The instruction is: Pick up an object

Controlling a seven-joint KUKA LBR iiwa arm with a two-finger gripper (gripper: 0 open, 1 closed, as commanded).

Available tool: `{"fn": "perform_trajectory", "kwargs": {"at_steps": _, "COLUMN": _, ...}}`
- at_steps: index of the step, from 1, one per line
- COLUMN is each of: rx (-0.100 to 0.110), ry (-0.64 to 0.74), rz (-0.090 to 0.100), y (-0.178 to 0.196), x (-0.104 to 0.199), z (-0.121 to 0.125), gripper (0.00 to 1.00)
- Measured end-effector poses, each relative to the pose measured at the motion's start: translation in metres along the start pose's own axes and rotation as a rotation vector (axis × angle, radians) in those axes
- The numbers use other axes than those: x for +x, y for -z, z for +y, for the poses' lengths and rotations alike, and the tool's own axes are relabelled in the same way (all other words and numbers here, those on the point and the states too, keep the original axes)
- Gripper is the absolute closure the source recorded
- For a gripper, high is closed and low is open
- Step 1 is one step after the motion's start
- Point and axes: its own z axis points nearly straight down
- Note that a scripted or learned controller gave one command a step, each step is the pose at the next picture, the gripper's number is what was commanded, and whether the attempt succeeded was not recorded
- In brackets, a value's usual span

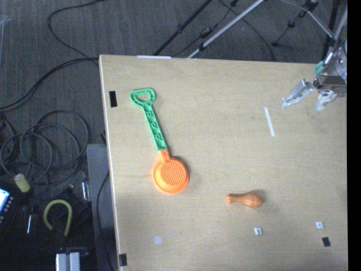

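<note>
On the wooden bench, green-handled orange strainer (flat); end effector splayed, nothing between.

A green-handled strainer with an orange mesh head (lying flat) and a small orange drumstick-shaped toy lie well apart from the gripper.

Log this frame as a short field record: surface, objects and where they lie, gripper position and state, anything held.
surface: pale wooden board
object 1: green-handled strainer with orange head, left part of the board, lying flat
object 2: small orange pear-shaped piece, lower middle
marking: white strip, upper right
gripper: upper right edge, fingers spread
held: nothing between the fingers
</note>
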Motion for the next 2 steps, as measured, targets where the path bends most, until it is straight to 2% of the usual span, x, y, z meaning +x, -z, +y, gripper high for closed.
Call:
{"fn": "perform_trajectory", "kwargs": {"at_steps": 1, "rx": 0.000, "ry": 0.001, "rz": 0.000, "y": 0.009, "x": 0.001, "z": 0.001, "gripper": 1.00}}
{"fn": "perform_trajectory", "kwargs": {"at_steps": 2, "rx": 0.001, "ry": -0.160, "rz": 0.001, "y": -0.027, "x": 0.028, "z": 0.075, "gripper": 1.00}}
